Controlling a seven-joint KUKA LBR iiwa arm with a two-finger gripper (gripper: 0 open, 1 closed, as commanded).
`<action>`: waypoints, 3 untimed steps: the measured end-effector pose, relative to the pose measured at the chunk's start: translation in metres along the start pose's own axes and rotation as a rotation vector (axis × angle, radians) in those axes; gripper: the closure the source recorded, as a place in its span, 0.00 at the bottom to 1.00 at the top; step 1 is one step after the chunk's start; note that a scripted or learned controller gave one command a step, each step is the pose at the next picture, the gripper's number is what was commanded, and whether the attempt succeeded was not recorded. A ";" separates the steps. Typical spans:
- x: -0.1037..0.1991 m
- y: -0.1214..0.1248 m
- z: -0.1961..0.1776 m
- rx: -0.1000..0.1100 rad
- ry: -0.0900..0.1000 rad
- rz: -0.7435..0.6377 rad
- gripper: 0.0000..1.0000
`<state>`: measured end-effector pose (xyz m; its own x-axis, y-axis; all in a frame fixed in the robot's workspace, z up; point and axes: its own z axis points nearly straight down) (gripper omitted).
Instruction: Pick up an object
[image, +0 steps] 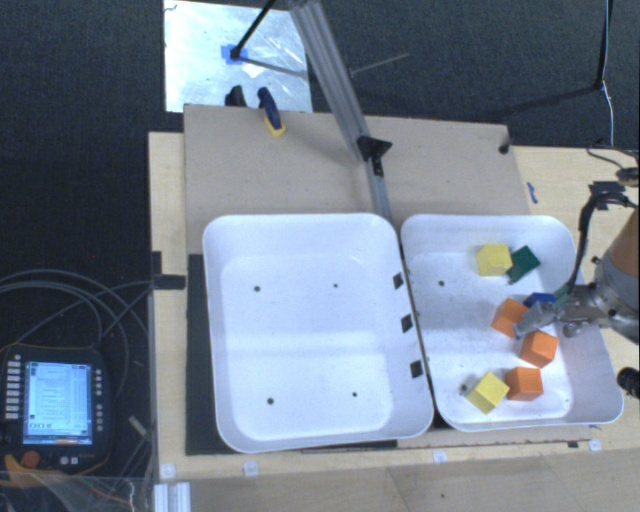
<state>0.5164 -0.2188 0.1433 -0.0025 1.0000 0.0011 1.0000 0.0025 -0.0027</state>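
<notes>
Sitting side by side: left white bin (310, 330) and right white bin (440, 390). Arm (625, 262) enters from the right, gripper (548, 312) low over the right bin's right half. Grip state: cannot tell. Blocks all in the right bin: orange cube (510, 316) just left of the gripper, blue block (541, 299) touching it, orange cube (539, 347) just below. Further off: orange cube (524, 383), yellow cube (489, 391), yellow cube (494, 259), green block (523, 262).
</notes>
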 end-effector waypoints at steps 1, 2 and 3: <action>-0.001 0.002 -0.014 -0.007 -0.003 -0.002 1.00; 0.001 -0.002 -0.076 -0.011 -0.005 -0.002 1.00; 0.001 0.000 -0.109 -0.009 -0.004 -0.002 1.00</action>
<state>0.5164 -0.2183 0.2522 -0.0048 1.0000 -0.0026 1.0000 0.0048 0.0060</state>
